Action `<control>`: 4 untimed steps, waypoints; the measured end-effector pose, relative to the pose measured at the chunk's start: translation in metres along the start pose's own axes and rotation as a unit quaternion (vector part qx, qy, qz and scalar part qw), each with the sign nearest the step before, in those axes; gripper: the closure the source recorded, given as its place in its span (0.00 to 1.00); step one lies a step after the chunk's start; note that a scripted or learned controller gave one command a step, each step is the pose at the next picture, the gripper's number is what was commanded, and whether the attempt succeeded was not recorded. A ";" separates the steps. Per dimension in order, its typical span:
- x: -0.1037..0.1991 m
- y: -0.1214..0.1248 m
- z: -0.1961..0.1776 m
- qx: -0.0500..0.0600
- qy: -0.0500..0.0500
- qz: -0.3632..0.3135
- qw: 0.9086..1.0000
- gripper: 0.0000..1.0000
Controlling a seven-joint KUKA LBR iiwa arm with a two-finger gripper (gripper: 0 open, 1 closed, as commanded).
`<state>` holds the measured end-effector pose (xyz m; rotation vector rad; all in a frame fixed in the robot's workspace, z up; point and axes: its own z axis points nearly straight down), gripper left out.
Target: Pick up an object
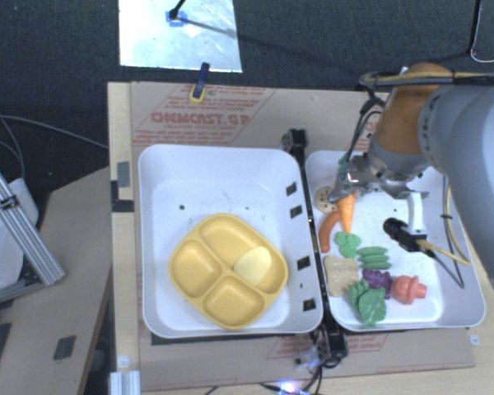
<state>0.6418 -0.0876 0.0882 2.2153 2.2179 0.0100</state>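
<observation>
Toy carrot (pixel 346 209) lies in the right bin (pixel 453 303), near its upper left corner, tip toward 12 o'clock. Tool (pixel 351 181) sits directly over the carrot's top end; whether it grips cannot be told. At 7 o'clock from the carrot, an orange chili (pixel 324 234). At 6 o'clock, green leaf (pixel 347 242), cracker (pixel 339 275), purple grapes (pixel 376 279), broccoli (pixel 372 304). At 5 o'clock, green pods (pixel 374 257), red strawberry (pixel 407 289). Left bin (pixel 181 175) holds a yellow divided plate (pixel 227 270). Bench (pixel 74 220) carries both.
</observation>
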 end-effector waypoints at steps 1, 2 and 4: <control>0.050 0.021 -0.103 -0.001 0.001 -0.004 1.000 1.00; 0.098 0.008 -0.100 0.004 0.001 -0.003 1.000 1.00; 0.105 -0.023 -0.096 0.005 0.000 0.000 1.000 1.00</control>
